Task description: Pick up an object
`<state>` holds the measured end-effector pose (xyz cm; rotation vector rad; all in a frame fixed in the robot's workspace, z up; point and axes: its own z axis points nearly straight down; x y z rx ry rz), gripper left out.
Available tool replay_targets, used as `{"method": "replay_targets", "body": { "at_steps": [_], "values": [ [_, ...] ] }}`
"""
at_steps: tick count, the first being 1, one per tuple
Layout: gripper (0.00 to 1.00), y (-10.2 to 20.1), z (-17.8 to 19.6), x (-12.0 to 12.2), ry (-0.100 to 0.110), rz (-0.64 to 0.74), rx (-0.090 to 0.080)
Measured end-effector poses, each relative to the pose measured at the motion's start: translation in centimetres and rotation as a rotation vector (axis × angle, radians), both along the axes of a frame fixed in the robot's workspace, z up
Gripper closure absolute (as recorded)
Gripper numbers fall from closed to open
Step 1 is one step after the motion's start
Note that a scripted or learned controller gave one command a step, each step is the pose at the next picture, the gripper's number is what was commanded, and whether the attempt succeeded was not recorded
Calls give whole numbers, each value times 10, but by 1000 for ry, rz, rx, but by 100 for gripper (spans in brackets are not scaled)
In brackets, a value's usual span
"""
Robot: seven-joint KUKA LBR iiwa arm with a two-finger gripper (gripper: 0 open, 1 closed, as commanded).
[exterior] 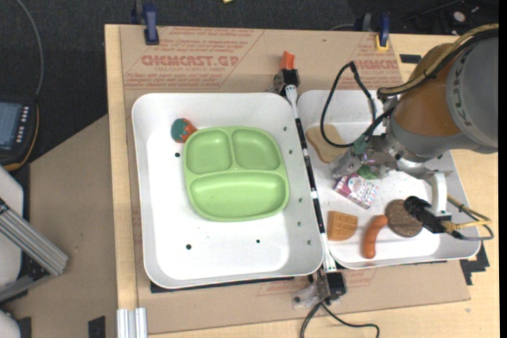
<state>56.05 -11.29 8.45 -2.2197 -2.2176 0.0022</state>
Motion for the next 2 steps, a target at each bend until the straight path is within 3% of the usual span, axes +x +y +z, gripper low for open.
{"method": "replay_targets", "body": {
  "at_steps": [1,2],
  "values": [
    [0,-10,2,98,-12,5,-4],
    [0,-3,0,57,0,-1,0]
  ]
}}
